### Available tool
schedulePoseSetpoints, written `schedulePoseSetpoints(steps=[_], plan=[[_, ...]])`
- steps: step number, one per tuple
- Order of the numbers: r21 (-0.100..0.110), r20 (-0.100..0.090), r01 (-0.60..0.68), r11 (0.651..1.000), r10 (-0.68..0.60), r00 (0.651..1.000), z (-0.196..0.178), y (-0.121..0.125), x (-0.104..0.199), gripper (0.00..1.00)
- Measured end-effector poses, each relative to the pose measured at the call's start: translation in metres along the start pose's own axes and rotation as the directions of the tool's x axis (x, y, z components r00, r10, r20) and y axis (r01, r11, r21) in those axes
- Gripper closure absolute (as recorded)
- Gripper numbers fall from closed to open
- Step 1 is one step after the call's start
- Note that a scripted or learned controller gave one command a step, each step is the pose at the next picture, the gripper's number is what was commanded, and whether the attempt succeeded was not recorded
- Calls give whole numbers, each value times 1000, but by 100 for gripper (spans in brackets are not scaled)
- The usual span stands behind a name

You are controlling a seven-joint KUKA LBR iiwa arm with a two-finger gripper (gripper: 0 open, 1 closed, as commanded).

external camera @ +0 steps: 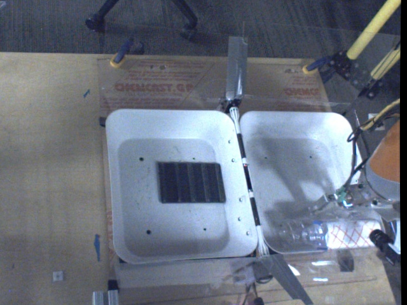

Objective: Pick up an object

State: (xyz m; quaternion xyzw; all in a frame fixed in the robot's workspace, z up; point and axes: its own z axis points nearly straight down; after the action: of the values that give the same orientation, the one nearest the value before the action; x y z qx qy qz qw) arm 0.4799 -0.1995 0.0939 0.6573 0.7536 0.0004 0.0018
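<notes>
In the camera view, two shallow white bins were seen side by side on a tan wooden bench. The left bin [127, 138] held a dark ribbed rectangular block [191, 182], lying flat at its centre. In the right bin [280, 132], toward five o'clock, a clear plastic bottle [304, 232] lay on its side near the front wall, hard to make out against the white. The gripper [340, 199] was placed at about four o'clock in that bin, just beside the bottle's upper end; its state could not be told, as its tip was blurred and partly hidden by cables.

It was judged that the bottle was the likely target, and that a grasp across its narrow width, well centred, would be needed, since a smooth round body could roll or slip.

Red-printed cardboard [152, 84] was laid under the bins at twelve o'clock. Dark carpet and a chair base [143, 5] were seen beyond the bench, and yellow-handled clamps [375, 18] at one o'clock.
</notes>
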Motion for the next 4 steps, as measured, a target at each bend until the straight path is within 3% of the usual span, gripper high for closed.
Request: schedulePoseSetpoints(steps=[1, 2, 3, 4], plan=[[5, -21, -244, 970, 244, 969, 5, 53, -18, 0], [-32, 0, -90, 995, 90, 996, 1, 32, -16, 0], [-17, -13, -212, 977, 212, 977, 3, 35, -17, 0], [-1, -11, -113, 994, 113, 993, 5, 49, -18, 0]])
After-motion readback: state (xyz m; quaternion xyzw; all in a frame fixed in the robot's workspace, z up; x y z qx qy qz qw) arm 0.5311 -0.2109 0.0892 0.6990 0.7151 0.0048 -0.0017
